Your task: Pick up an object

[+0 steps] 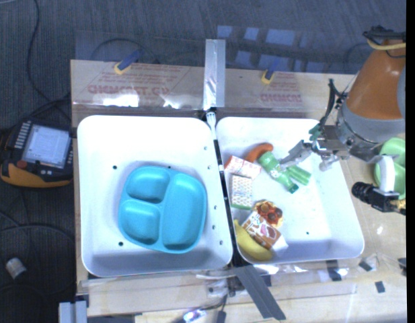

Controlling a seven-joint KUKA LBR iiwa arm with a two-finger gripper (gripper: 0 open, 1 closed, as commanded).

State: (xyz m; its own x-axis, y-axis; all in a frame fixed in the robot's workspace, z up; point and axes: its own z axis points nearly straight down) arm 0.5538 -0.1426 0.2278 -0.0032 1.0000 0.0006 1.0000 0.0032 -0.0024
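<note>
We find the hand [313,147] over the right bin [328,234], near its far right corner. The green bottle [282,169] lies just left of it, long axis slanting toward the bin's centre. We cannot tell its grip.

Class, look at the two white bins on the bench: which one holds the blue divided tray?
The left bin holds the blue divided tray. The right bin holds small items instead, such as a banana and a green bottle.
</note>
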